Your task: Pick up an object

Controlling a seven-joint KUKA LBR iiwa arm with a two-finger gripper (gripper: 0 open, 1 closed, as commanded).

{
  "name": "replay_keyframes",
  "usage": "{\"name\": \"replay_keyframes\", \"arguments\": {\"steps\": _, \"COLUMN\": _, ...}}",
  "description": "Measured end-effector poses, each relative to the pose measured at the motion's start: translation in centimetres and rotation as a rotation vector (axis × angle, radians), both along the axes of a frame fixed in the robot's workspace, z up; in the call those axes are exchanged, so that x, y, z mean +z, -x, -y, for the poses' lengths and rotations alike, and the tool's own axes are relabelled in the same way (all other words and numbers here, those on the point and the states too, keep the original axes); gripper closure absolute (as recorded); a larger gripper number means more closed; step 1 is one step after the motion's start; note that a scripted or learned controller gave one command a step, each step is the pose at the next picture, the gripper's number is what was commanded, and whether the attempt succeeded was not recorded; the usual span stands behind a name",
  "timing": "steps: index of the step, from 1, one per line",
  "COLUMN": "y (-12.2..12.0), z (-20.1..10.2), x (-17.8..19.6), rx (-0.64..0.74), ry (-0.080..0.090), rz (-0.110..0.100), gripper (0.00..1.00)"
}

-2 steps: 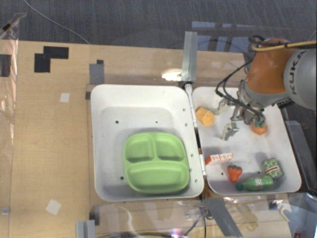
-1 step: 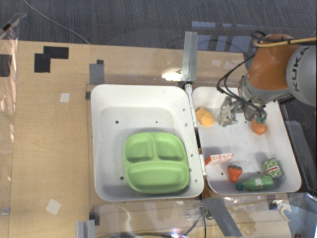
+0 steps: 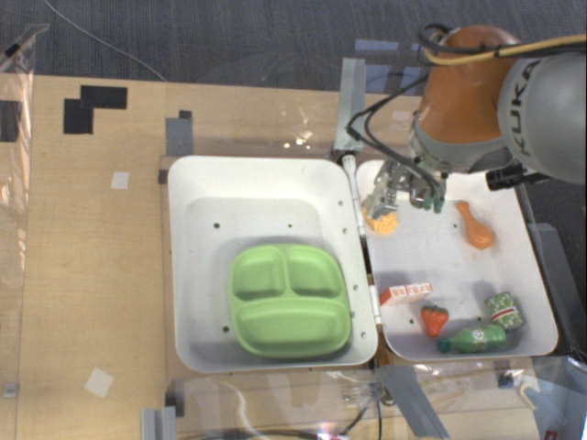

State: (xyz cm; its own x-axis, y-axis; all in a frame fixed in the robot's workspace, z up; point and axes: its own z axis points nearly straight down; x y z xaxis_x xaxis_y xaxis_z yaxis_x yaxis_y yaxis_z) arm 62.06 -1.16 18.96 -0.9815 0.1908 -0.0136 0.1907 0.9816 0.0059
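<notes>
Bench holding two shallow white bins side by side: left bin (image 3: pixel 193 246) and right bin (image 3: pixel 541 328), sharing a central divide. Landmark for this entry: the green divided plate (image 3: pixel 289 299), lying flat in the left bin, toward its near side, three compartments facing up. Grey arm (image 3: pixel 550 108) with orange band (image 3: pixel 463 85) reaches in from the right, well beyond the plate and up from it, ending over the far-left part of the right bin. Gripper (image 3: pixel 404 195) hangs there, pointing down; whether its tips are spread or pressed together I cannot tell, as the metal parts blur against the white bin floor. Yellow-orange object (image 3: pixel 382 218), small and lumpy, sits just under and beside the gripper, to the right of the plate and farther back, close to the divide; contact between it and the gripper cannot be judged. Orange drumstick-shaped piece (image 3: pixel 475 227) lies farther right again, well apart from the plate. Red-and-white packet (image 3: pixel 405 292) lies just right of the plate, across the divide. Red strawberry-like item (image 3: pixel 435 319) sits right of the plate's near edge, just beyond the packet. Green bottle (image 3: pixel 473 339) lies on its side, touching or nearly touching that red item. Small green-and-white can (image 3: pixel 503 309) rests just beyond the bottle, farthest from the plate.
</notes>
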Motion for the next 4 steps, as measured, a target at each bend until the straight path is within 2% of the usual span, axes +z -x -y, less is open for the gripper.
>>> {"name": "replay_keyframes", "arguments": {"steps": 1, "y": 7.7, "z": -4.7, "x": -0.3, "rx": 0.394, "ry": 0.005, "rz": -0.006, "gripper": 1.0}}
{"name": "replay_keyframes", "arguments": {"steps": 2, "y": 11.3, "z": -7.5, "x": 4.8, "rx": 1.149, "ry": 0.014, "rz": 0.0, "gripper": 1.0}}
{"name": "replay_keyframes", "arguments": {"steps": 3, "y": 13.2, "z": -2.2, "x": 4.4, "rx": 1.379, "ry": 0.015, "rz": -0.004, "gripper": 1.0}}
{"name": "replay_keyframes", "arguments": {"steps": 4, "y": 13.3, "z": 1.1, "x": -0.6, "rx": 1.773, "ry": 0.016, "rz": -0.004, "gripper": 1.0}}
